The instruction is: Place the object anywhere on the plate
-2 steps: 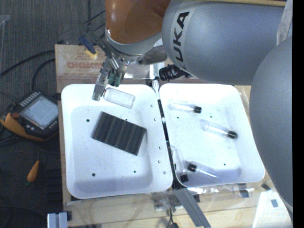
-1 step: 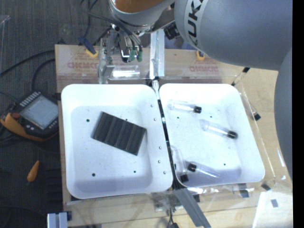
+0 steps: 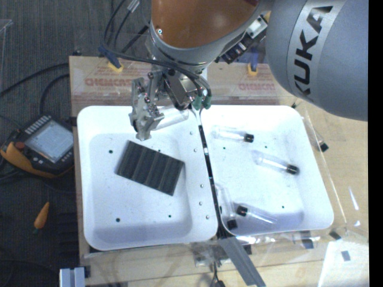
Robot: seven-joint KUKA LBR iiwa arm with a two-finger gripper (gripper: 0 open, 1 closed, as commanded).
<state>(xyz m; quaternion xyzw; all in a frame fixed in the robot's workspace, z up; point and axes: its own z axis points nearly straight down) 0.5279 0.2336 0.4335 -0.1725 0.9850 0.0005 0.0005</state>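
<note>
Two white bins sit side by side on the surface. We note the left bin carries a dark ribbed plate, lying flat and turned at a slant, near the bin's middle. The right bin carries three clear tubes with black caps: one near the back, one toward the middle right, one at the front left corner, all well apart from each other and from the plate. The divider between the two bins separates the tubes from the plate.

Off the surface to the left we see a hand-held control unit with a screen, and an orange item on the dark floor below it. Black cables run behind the bins.

Arm pose: the orange band and grey wrist hang over the back edge of the bins, the claw pointing down over the back of the left bin, just behind the plate's upper corner. We cannot tell whether the claw is parted or closed, nor whether it carries anything.
</note>
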